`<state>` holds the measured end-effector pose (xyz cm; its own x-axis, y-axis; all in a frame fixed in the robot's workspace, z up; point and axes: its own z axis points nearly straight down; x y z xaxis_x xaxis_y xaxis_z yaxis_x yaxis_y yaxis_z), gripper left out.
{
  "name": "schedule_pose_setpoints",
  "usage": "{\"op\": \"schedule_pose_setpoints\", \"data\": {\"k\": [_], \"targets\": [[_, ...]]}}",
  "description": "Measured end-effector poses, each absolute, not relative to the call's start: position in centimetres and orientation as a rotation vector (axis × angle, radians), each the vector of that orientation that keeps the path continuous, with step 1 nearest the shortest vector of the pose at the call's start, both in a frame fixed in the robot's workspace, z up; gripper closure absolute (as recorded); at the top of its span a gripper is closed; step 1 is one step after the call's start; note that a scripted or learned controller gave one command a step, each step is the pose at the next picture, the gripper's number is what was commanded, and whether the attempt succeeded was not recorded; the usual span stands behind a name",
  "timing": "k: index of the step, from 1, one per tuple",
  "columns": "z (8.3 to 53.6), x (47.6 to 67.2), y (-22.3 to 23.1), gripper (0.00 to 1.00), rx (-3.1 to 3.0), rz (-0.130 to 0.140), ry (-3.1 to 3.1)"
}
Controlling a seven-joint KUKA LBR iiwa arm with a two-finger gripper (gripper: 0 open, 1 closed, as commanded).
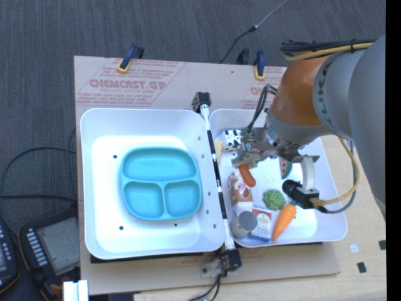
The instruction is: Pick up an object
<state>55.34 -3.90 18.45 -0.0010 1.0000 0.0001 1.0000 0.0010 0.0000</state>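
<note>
Left bin (100, 130): holds a light blue divided plate (161, 182) with three compartments, lying flat near the middle.

Right bin (332, 224): a cluster of small items toward its left and front. A brown-and-white packet (239, 190) lies along the wall between the two bins. In front of it sits a grey round can (245, 221), touching a small white-and-blue box (262, 226). A green broccoli piece (274, 199) sits just right of the packet, and an orange carrot (284, 219) lies tilted at the front, beside the box.

Gripper (246, 160) is low over the back left of the right bin, directly above a small orange-red sausage-shaped item (248, 176) (touching or not: cannot tell). Whether the gripper is wide or narrow cannot be told from this angle.
</note>
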Motion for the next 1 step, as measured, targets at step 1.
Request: {"op": "schedule_pose_setpoints", "data": {"k": [1], "targets": [[19.38, 55.35, -3.92, 1.00, -2.219, 0.002, -2.224]]}}
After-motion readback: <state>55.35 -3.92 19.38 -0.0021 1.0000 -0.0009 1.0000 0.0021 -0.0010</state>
